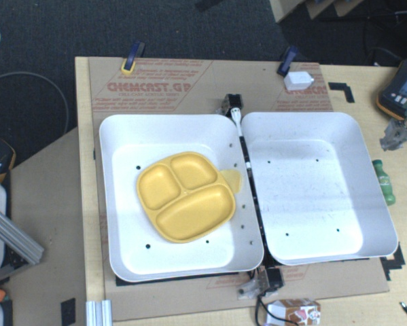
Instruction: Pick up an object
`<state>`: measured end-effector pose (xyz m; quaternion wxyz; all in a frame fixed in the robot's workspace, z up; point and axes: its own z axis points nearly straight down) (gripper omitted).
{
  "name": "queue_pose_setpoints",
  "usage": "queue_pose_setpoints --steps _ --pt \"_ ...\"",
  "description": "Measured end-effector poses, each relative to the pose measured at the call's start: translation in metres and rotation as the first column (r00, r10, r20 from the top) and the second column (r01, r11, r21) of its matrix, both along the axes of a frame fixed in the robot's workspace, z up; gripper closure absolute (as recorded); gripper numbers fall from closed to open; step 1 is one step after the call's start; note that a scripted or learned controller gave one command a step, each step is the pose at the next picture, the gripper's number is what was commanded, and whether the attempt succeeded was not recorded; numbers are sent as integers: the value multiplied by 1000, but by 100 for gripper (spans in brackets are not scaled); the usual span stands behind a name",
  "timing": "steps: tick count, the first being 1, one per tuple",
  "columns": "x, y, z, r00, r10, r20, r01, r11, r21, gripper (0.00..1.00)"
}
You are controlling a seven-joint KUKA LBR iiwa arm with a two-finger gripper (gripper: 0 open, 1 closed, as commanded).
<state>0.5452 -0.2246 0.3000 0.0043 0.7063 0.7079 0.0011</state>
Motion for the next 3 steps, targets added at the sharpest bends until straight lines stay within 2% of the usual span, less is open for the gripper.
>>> queue_pose_setpoints --steps 2,3 --pt "-1 0 21 1000 0 3 0 1000 -2 100" --pt "52 119 0 1000 12 -4 -12 1000 8 100"
